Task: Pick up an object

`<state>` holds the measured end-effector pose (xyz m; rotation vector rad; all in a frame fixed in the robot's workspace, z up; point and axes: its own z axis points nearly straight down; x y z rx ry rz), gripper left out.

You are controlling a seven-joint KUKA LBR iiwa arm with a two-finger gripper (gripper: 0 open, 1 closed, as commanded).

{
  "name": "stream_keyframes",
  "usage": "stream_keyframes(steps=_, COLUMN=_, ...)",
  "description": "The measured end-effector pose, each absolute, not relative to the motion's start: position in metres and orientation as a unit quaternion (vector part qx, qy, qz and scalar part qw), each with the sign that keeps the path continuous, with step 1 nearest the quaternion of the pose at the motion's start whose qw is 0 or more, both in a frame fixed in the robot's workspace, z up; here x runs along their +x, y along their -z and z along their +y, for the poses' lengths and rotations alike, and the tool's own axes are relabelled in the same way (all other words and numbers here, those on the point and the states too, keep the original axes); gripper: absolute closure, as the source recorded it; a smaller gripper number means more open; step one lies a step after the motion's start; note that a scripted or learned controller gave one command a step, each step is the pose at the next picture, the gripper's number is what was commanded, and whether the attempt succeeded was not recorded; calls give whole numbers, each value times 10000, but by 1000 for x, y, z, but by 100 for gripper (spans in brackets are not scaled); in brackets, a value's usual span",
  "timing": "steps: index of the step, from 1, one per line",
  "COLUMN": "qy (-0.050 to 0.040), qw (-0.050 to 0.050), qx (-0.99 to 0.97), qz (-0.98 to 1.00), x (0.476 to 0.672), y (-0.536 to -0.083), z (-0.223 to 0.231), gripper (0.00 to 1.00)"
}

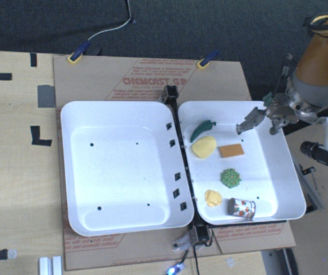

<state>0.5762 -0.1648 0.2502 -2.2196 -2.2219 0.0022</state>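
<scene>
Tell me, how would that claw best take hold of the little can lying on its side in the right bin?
Probably from straight above, closing across the can's round body near its middle. It lies on its side near the bin's front wall, so a sideways approach looks cramped. The fingers should straddle its narrow width, not its length. The yellow lump sits close on its left, so the claw should keep clear of it.

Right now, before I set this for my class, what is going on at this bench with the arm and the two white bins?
A grey arm with an orange band reaches in from the right, its two-finger gripper hanging over the far right part of the right-hand white bin, holding nothing. In that bin lie a green pepper-shaped toy, a yellow rounded lump, a flat orange block, a bumpy green ball, a small yellow piece and a tipped-over patterned can. Nothing has been picked yet.
</scene>
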Motion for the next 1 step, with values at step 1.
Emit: stream_keyframes(steps=1, qy=-40, qw=85, qx=-7067, qz=-7075, x=489, y=-166, z=-110, gripper=0)
